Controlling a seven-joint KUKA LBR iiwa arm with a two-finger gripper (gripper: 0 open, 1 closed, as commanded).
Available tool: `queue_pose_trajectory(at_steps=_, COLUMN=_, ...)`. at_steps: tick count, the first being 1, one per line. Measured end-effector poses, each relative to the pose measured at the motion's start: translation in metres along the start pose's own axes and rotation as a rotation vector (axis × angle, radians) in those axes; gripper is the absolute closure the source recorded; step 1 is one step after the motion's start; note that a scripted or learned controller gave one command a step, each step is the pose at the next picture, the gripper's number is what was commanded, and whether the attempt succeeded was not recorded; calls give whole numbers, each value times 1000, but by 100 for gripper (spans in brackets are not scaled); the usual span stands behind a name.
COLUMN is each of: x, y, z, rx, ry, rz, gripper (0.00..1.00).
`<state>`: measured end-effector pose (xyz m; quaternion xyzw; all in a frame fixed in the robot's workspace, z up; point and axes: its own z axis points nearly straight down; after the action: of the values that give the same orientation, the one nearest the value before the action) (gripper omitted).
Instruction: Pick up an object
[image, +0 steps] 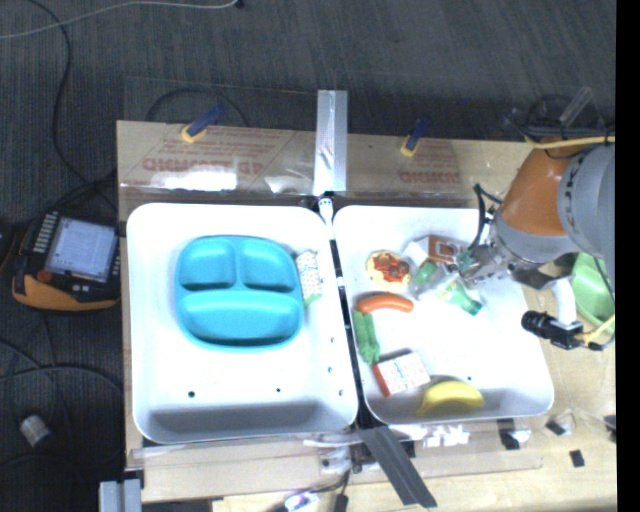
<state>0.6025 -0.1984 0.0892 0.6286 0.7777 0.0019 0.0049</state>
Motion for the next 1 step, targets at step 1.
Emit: queue_pose_trajectory(at_steps=1, x=1, y=0, z=-9, rx=1, ry=4, rz=0, gripper=100)
